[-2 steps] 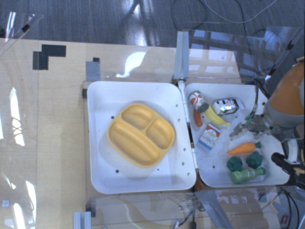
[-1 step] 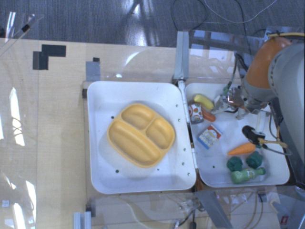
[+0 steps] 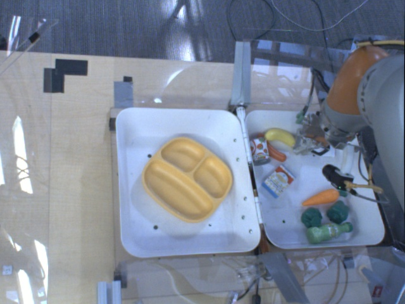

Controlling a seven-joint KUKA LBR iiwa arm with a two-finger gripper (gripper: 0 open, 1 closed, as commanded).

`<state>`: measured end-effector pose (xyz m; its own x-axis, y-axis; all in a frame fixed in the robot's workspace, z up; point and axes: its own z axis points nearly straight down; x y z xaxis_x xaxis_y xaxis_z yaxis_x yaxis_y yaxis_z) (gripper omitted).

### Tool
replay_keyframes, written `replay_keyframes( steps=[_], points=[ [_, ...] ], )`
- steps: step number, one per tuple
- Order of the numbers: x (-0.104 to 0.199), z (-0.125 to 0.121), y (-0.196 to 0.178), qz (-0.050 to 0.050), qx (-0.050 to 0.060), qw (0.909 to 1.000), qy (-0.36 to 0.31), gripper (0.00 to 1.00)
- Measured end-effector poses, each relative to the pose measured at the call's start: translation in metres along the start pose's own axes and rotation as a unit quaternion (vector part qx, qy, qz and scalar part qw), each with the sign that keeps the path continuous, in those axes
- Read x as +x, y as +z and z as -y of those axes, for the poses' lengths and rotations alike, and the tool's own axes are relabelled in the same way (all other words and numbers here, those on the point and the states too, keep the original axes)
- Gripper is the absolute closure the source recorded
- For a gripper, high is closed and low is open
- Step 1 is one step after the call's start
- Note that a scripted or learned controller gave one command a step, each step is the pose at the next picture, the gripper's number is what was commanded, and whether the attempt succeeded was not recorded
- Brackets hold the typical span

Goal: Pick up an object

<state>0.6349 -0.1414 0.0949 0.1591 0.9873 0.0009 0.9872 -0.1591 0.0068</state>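
Note:
The right bin (image 3: 373,233) holds several small items. A yellow banana (image 3: 279,136) lies near its back wall, with a red and white can (image 3: 258,149) and a small red-orange piece (image 3: 277,153) just in front of it. My gripper (image 3: 308,142) hangs low over the back of this bin, just right of the banana's end. Nothing shows between its tips. A blue and white carton (image 3: 277,180) lies mid-bin, and an orange carrot (image 3: 321,197) lies to its right.
The left bin (image 3: 133,233) carries a yellow divided plate (image 3: 187,178). At the right bin's front are two dark green toy vegetables (image 3: 311,218) (image 3: 338,212) and a green bottle (image 3: 328,232). The grey arm with its orange band (image 3: 354,81) covers the bin's back right corner.

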Motion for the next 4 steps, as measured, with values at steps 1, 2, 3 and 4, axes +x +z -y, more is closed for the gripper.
replay_keyframes(
  steps=[1,2,3,4],
  points=[
    [0.0,0.0,0.0,0.0,0.0,1.0,-0.001,0.0],
    [0.0,0.0,0.0,0.0,0.0,1.0,-0.001,0.0],
    [0.002,0.0,-0.007,0.001,0.002,1.0,-0.005,1.0],
    [0.046,-0.012,-0.007,0.001,0.004,0.9993,-0.038,1.0]
  ],
)
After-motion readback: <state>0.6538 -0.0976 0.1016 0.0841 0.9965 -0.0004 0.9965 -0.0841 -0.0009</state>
